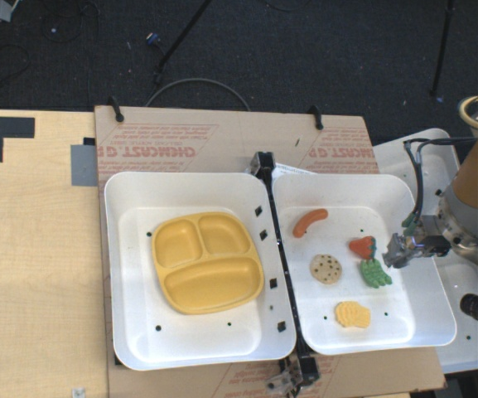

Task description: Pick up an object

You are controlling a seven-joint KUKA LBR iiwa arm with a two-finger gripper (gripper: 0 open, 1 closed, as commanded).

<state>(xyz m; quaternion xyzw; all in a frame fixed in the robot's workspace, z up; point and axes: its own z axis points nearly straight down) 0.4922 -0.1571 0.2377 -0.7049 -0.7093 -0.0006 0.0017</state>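
The right bin (pixel 392 191) holds an orange-red sausage (pixel 310 221), a round speckled cookie (pixel 325 268), a small red piece (pixel 361 246), a green leafy piece (pixel 375 274) and a yellow ridged piece (pixel 352 314). My gripper (pixel 396 254) hangs low at the bin's right side, just right of the red and green pieces and close to both. Nothing shows between its fingers.
The left bin (pixel 131 222) carries a yellow divided plate (pixel 208 262). A black divider (pixel 273 255) runs between the bins. Cardboard (pixel 222 143) lies behind them, and a wooden bench top (pixel 31 264) spreads to the left. The arm and its cables (pixel 437 214) crowd the right edge.
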